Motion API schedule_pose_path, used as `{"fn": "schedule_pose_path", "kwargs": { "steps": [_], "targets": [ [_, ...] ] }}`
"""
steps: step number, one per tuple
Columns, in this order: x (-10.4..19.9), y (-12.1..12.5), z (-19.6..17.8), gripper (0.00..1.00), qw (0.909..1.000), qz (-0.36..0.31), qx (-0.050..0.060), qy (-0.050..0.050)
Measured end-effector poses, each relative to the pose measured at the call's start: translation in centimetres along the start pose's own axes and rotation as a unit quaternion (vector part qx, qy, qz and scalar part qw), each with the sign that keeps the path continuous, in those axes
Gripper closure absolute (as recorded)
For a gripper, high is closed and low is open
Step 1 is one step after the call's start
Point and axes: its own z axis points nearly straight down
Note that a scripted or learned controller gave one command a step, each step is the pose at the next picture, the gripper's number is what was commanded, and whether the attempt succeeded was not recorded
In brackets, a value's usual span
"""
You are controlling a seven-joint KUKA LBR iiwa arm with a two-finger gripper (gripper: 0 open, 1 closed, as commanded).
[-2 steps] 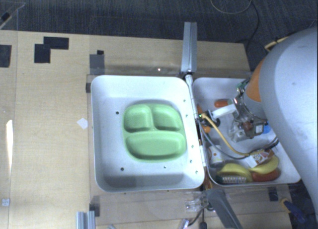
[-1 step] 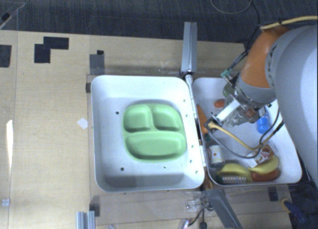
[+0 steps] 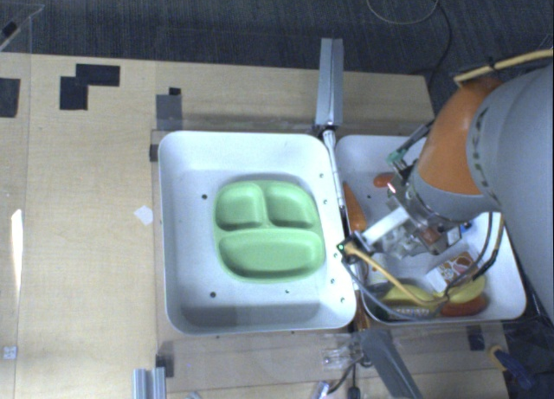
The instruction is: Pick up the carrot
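Pale wood bench, two shallow white bins. We place the long orange carrot [image 3: 353,207] at centre-right, against the right-hand white bin's [image 3: 359,157] left wall. Gripper [image 3: 407,234] hovers beside it, approach step; whether the pincer is spread, we cannot tell. Next: drop onto carrot, pinch.

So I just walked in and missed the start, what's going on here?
A grey robot arm is reaching down into the right bin, working among a clutter of items near a carrot along the bin's left wall. The left bin holds a green divided plate. The carrot lies in the bin, not lifted.
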Motion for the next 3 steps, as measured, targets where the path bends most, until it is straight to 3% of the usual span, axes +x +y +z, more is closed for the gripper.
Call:
{"fn": "schedule_pose_path", "kwargs": {
  "steps": [1,2,3],
  "targets": [
    [0.6,-1.8,2.6,1.0,0.9873,-0.159,0.0,0.0],
    [-1.9,3.1,-6.8,1.0,0.9428,-0.333,-0.002,0.001],
    [-0.4,0.3,-8.6,1.0,0.967,-0.255,-0.002,0.0]
  ]
}}
